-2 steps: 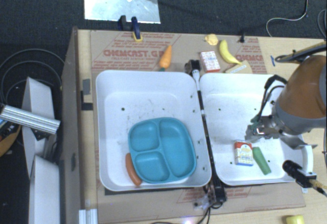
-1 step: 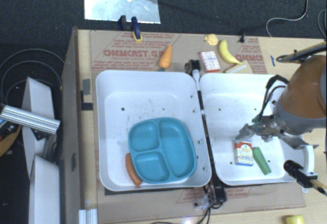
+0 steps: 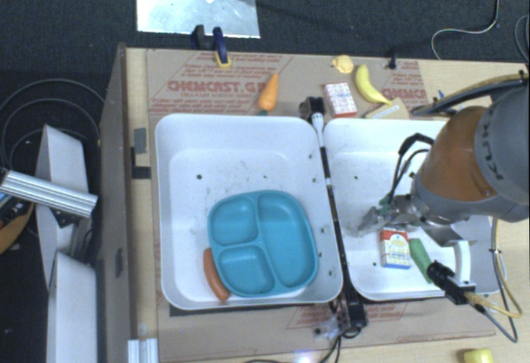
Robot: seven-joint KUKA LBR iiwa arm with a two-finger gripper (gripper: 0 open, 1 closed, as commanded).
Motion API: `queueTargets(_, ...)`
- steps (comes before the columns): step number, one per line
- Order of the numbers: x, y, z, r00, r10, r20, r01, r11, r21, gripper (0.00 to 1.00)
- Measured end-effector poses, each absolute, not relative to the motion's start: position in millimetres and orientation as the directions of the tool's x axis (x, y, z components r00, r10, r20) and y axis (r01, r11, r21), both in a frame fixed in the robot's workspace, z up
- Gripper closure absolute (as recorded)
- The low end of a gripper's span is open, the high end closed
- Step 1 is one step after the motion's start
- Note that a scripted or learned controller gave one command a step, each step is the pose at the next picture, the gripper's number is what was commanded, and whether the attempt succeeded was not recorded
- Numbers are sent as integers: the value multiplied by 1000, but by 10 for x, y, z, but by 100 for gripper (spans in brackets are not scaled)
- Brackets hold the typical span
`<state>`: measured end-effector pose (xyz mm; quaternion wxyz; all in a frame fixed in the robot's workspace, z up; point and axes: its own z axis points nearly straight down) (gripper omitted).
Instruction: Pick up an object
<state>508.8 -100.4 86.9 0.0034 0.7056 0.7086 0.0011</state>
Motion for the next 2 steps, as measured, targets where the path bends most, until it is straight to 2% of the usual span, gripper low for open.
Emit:
queueTargets(1, 5110, -1032, 1029, -1, 1000, -7, 1000, 1, 14, 100)
queueTargets(2, 5104, -1030, 1020, -2, 1000, -6, 1000, 2, 12, 0)
